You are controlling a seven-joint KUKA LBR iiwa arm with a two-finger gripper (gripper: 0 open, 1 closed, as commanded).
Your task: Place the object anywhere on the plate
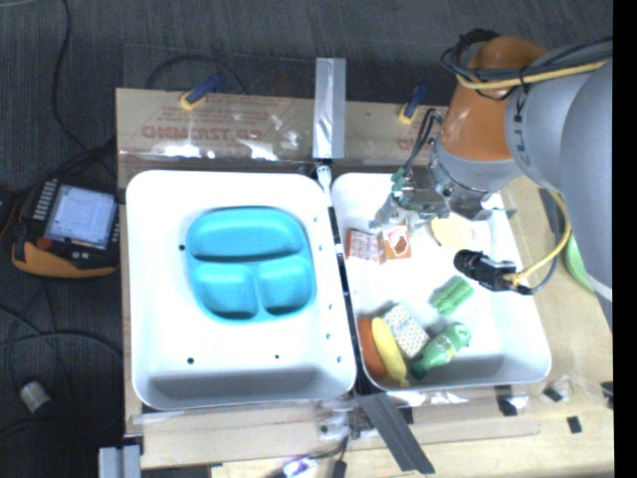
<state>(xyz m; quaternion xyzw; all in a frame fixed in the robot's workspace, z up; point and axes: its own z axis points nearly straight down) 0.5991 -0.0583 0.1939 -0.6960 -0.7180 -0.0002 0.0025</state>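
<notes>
Overhead, the arm (557, 98) reaches down into the right bin (518, 357).

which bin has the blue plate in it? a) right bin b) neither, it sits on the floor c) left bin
c: the blue three-compartment plastic plate lies in the left shallow white bin, while the toy food items sit in the right shallow white bin.

camera view: fixed overhead | slanted down | both bins (139, 297) in frame
</notes>
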